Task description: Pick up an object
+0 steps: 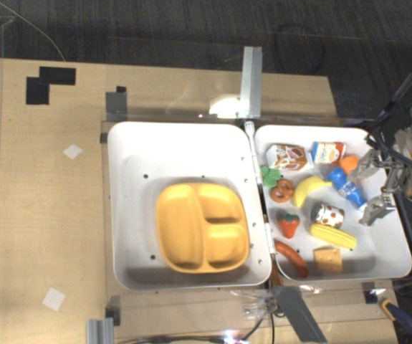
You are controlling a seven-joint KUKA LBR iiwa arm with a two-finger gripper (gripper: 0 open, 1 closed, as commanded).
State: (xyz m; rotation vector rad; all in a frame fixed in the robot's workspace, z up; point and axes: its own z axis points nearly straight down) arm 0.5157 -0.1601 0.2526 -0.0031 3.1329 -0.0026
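The gripper hangs over the right edge of the right bin, fingers spread wide with nothing between them. The pick is at the approach step, I judge. The nearest objects are the blue bottle and the corn (both lying flat); the next move calls for lowering with the fingers astride one.

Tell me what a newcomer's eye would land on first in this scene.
First, the big yellow divided plastic plate lying alone in the left white bin. Next, the crowd of small toy foods in the right white bin, among them a yellow banana and a corn cob. The two-finger gripper hangs open at that bin's right side.
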